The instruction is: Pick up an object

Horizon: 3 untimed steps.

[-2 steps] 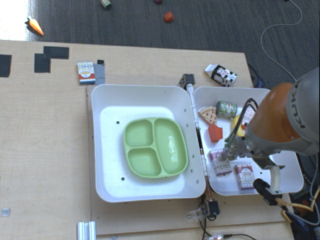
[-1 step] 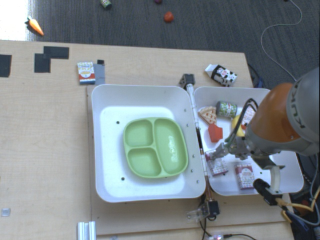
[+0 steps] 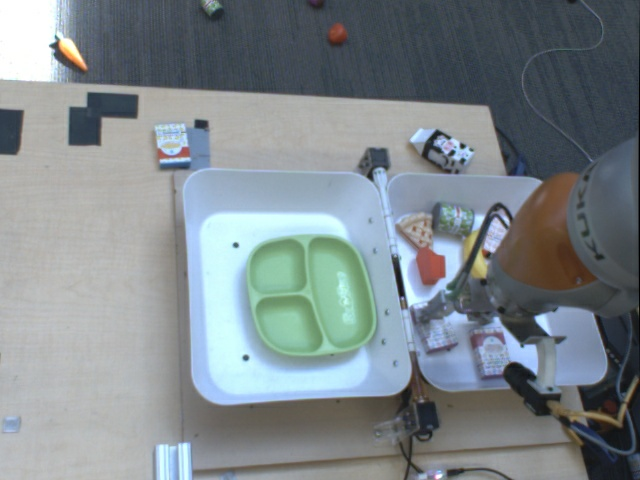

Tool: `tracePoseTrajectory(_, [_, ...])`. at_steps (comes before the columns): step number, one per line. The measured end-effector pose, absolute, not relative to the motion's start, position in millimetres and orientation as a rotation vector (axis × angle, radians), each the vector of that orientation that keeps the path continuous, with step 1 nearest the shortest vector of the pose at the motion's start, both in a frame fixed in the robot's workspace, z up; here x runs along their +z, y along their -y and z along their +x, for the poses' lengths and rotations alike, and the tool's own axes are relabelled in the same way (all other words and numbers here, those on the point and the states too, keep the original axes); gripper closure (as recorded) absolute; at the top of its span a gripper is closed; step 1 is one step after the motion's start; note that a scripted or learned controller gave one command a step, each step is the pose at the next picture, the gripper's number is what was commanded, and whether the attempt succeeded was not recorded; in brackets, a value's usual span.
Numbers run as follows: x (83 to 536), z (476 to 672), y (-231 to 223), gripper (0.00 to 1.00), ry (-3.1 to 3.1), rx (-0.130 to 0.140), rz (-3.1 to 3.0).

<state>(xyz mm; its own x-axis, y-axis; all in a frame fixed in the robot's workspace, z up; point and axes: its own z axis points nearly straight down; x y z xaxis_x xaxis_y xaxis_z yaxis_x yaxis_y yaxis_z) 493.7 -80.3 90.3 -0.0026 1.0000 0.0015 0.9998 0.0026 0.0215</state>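
Objects for picking lie in the right bin point(image 3: 590, 363): a pizza-slice toy point(image 3: 416, 231), a green can point(image 3: 453, 219), a red block point(image 3: 431, 266) and two small printed packets point(image 3: 489, 353). You will find the tool point(image 3: 437, 313) low over the left part of that bin, just above one packet point(image 3: 437, 336). You cannot tell from this view how the tool is set or whether it grips anything. Treat the pick as not yet done: every item rests on the bin floor. The left bin point(image 3: 215, 268) carries a green divided plate point(image 3: 310, 295).
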Motion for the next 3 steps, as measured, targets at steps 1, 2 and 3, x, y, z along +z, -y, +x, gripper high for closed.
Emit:
tracePoseTrajectory(1, [103, 496.0, 79, 1.00, -2.217, 0.034, 2.204])
tracePoseTrajectory(2, [102, 495.8, 79, 0.00, -2.217, 0.033, 2.205])
tracePoseTrajectory(3, [90, 493.5, 80, 0.00, -2.216, 0.025, 2.209])
